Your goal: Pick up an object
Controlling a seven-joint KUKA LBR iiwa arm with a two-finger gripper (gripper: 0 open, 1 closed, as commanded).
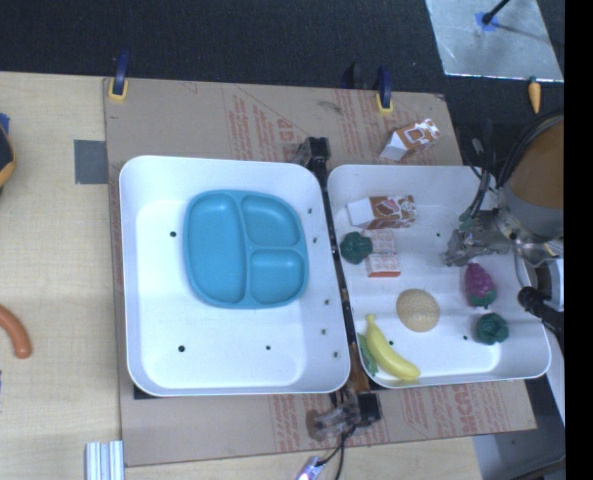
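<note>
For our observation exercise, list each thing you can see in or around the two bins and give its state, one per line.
Blue tray: flat in left bin, compartments bare.
Banana: lying at right bin's front left corner.
Beige ball: resting in right bin.
Purple item: resting in right bin, by gripper.
Gripper: low over right bin, grip unclear.
Sausage: lying on bench, outside bins.

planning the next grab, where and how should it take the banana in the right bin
Grip the banana across its narrow middle, coming straight down from above. It lies flat in the bin's front left corner, close to the walls, so side approaches look blocked.
</note>
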